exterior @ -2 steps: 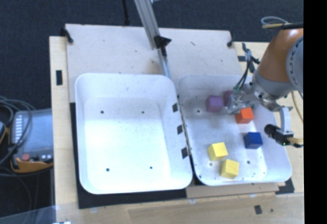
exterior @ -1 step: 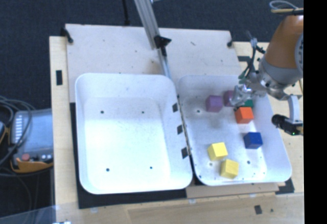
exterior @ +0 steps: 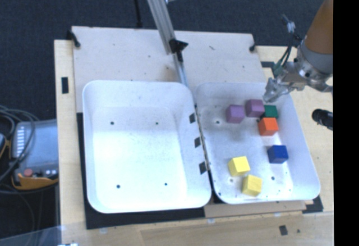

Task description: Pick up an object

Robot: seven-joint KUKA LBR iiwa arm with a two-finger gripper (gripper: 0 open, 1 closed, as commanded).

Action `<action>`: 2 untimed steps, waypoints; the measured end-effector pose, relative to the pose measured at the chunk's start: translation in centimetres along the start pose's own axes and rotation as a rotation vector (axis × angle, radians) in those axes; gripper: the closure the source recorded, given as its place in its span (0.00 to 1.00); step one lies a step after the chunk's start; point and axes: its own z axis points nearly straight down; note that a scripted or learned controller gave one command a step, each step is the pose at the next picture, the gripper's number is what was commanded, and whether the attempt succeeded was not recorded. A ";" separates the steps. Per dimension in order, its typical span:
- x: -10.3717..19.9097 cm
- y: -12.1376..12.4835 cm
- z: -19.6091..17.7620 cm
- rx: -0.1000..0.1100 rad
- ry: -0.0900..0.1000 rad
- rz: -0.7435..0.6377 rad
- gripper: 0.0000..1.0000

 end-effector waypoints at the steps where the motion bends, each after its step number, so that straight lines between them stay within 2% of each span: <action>1: -0.2 0.1 -3.5 0.003 0.001 -0.002 1.00; 2: 5.1 -0.1 -3.7 0.007 0.004 -0.002 1.00</action>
